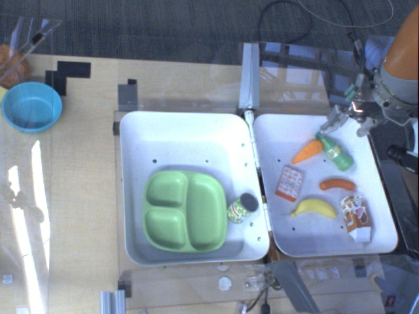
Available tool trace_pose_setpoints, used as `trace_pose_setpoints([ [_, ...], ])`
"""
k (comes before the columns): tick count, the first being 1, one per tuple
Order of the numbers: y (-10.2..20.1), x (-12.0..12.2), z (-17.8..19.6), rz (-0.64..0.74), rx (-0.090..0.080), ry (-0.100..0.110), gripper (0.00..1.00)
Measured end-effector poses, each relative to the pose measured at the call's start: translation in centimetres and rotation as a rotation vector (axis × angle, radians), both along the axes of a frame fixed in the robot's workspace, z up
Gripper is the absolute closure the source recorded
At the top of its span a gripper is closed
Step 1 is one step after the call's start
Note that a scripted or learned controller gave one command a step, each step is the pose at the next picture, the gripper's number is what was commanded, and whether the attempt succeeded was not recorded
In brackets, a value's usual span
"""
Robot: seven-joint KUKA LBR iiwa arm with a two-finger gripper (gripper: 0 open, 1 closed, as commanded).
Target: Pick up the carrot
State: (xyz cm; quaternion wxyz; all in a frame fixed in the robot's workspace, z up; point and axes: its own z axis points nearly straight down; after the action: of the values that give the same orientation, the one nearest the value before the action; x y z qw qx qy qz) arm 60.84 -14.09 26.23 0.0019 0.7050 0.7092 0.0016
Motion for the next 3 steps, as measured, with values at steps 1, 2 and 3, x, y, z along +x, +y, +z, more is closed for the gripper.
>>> trace_pose_setpoints([
  [1, 4.4, -0.7, -11.3, 0.364, -0.001, 0.000, 0.00],
  [2, 3.6, 5.2, -11.2, 0.689, -0.006, -0.006, 0.00],
  [3, 0.2, 2.4, -17.3, 0.789, -0.007, -0.006, 0.00],
])
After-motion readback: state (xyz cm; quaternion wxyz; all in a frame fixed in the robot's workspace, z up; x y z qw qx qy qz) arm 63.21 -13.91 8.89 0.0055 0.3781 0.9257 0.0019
